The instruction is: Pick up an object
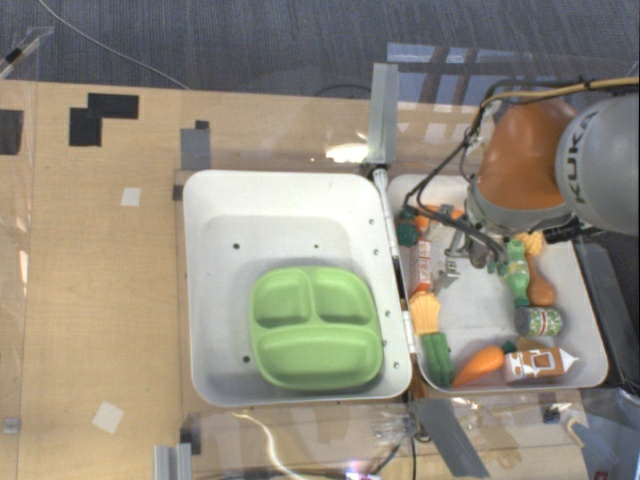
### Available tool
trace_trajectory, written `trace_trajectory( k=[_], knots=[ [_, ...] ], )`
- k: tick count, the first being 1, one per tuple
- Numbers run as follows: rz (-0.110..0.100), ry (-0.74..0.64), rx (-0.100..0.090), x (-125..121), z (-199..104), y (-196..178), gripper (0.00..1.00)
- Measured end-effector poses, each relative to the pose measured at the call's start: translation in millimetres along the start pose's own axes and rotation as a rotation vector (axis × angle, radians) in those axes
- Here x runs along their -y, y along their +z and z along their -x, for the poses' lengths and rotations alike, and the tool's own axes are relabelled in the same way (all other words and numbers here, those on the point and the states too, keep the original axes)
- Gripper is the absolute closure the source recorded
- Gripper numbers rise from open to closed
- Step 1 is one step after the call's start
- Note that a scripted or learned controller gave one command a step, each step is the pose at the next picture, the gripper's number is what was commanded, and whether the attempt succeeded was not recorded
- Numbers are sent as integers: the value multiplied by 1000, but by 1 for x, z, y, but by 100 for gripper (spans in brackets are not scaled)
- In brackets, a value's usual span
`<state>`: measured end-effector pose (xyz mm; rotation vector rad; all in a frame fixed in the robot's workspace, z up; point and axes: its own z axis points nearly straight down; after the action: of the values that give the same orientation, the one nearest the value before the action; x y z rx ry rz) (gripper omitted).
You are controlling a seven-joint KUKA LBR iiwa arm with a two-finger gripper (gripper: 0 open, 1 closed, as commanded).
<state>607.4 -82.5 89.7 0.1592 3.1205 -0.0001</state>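
The arm (pixel 560 158) comes in from the right edge of the frame, its orange band sitting over the upper part of the right bin (pixel 480 303). Below the band, the gripper (pixel 462 260) hangs low over the bin's upper middle, dark cables looping around it. I cannot tell whether the gripper is released or clenched; nothing is plainly seen in it.

The right bin is scattered with toy food. Along its left wall lie a corn cob (pixel 425 313) and, just below it, a green vegetable (pixel 436 356). A carrot (pixel 478 364) lies near the bottom edge, touching a small carton (pixel 538 364) at the lower right. Above the carton stands a small can (pixel 540 320), and above that a green bottle (pixel 516 271) close beside the gripper.

The left bin (pixel 290 203), in the middle of the frame, bears a green divided tray (pixel 316 328) in its lower half.
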Motion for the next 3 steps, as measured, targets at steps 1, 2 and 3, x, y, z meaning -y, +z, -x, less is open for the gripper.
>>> trace_trajectory(
  k=[1, 2, 3],
  knots=[
    [0, 212, 1, 29, -57, -2, 0],
    [-1, 215, 4, 39, -111, -4, 0],
    [0, 253, -2, 39, 14, 1, 0]
  ],
)
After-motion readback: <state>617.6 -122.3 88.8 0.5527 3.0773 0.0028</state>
